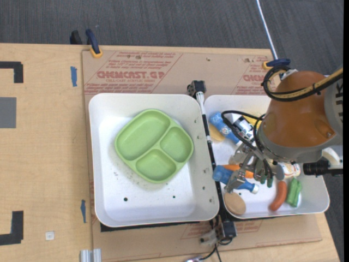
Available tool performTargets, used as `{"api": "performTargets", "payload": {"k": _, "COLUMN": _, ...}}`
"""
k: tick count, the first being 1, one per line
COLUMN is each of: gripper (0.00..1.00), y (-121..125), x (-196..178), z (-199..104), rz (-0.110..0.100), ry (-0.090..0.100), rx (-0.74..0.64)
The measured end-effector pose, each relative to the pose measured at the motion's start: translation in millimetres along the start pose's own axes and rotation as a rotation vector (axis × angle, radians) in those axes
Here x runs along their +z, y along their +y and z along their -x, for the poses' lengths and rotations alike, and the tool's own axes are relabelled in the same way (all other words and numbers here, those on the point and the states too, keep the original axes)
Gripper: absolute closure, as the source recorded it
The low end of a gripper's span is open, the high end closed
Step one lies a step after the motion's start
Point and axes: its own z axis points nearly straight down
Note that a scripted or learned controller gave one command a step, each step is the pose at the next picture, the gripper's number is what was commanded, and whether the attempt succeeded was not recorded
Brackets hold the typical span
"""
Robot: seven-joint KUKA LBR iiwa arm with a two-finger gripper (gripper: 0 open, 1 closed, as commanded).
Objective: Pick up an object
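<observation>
My grey arm with its orange band (297,111) reaches in from the right and hangs low over the right-hand shallow white bin (322,203), where my two-finger gripper (244,171) sits among a jumble of small toys. Whether it is clenched, released or grasping anything I cannot tell from this slanted overhead view.

Just beneath the tool lies a blue plastic piece with an orange tip (229,174), touching or nearly touching the metal parts. A second blue object with a yellow patch (221,123) lies toward the bin's far left corner. A tan, egg-shaped toy (235,203) rests against the near left wall. To the right of the tool, an orange-red carrot-shaped toy (278,195) lies just beside a green cylindrical toy (294,192), both near the bin's front edge.

The left-hand shallow white bin (109,201) carries a pale green plastic plate divided into three compartments (154,145), set at a tilt relative to the bin's walls. Both bins stand side by side on a brown cardboard sheet with red lettering (133,70), laid over the light wooden bench (38,162).
</observation>
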Motion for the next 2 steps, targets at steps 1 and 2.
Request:
{"api": "performTargets", "payload": {"k": 1, "gripper": 0.00, "y": 0.1, "x": -0.1, "z": 0.1, "rz": 0.000, "ry": 0.000, "rx": 0.000}}
{"api": "performTargets", "payload": {"k": 2, "gripper": 0.00, "y": 26.0, "x": -0.9, "z": 90.0, "rz": 0.002, "ry": -0.006, "rx": -0.102}}
